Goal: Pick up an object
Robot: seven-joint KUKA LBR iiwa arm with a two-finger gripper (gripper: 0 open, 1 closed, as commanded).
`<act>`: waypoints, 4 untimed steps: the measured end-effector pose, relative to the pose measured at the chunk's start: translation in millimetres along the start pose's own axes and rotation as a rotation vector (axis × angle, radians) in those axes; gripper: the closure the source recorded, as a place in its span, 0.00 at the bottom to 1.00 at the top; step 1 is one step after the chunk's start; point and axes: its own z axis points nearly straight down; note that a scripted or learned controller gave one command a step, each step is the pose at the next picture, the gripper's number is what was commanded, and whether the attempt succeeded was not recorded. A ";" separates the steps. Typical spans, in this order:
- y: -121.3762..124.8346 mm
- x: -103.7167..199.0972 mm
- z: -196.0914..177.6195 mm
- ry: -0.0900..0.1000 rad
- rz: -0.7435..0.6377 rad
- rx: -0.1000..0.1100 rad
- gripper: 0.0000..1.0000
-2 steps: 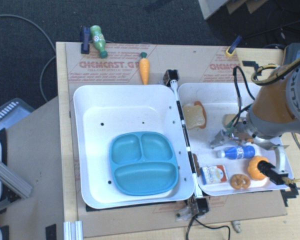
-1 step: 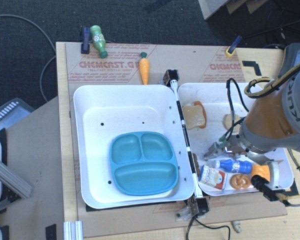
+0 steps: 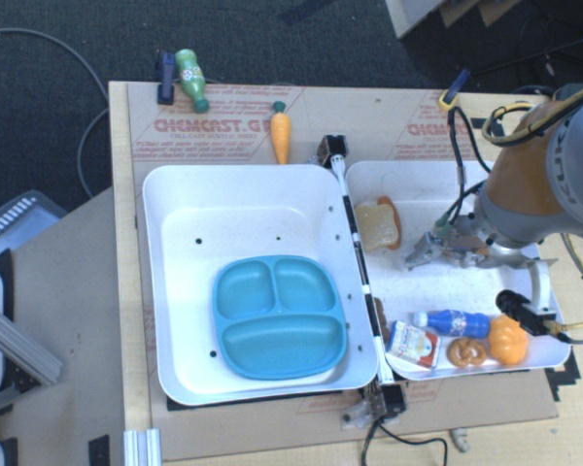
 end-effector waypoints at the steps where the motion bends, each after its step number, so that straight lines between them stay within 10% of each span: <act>1: -72.4 -57.2 10.1 -0.001 0.002 0.000 0.00; 2: -24.6 13.4 -0.9 0.001 -0.002 -0.001 0.00; 3: -73.3 8.6 10.7 0.001 0.001 0.002 0.00; 4: -20.4 -9.7 10.2 -0.001 0.000 -0.001 0.00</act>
